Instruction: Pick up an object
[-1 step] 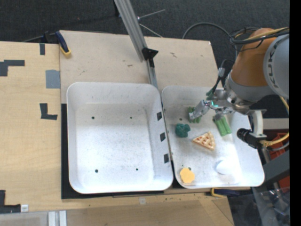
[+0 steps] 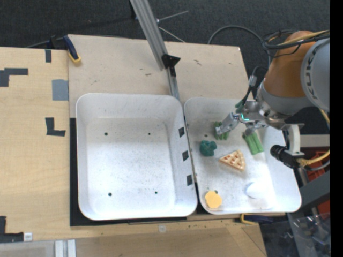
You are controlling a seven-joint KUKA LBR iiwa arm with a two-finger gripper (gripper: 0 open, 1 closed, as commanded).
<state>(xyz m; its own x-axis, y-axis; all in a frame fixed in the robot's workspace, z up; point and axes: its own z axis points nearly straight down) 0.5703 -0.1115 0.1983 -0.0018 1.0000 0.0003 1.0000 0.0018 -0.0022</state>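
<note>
My gripper [image 2: 238, 131] hangs over the far part of the right bin [image 2: 284, 197], open, with nothing between its fingers. A small dark green piece [image 2: 220, 130] lies at its left fingertip. A light green cylinder [image 2: 253, 143] lies at its right fingertip. Just below and to the left sits a teal lump [image 2: 208, 147]. A tan waffle-like wedge [image 2: 232, 160] lies in the middle of that bin. An orange-yellow piece [image 2: 213, 199] rests at the near left corner, and a white object [image 2: 254, 189] sits near the front.
The left bin [image 2: 86, 143] stands beside the right one, with a raised divider [image 2: 185, 149] between them. A slanted metal pole [image 2: 153, 28] runs down to the bins' far edge. The arm's orange-banded wrist [image 2: 289, 74] looms over the right bin's far right.
</note>
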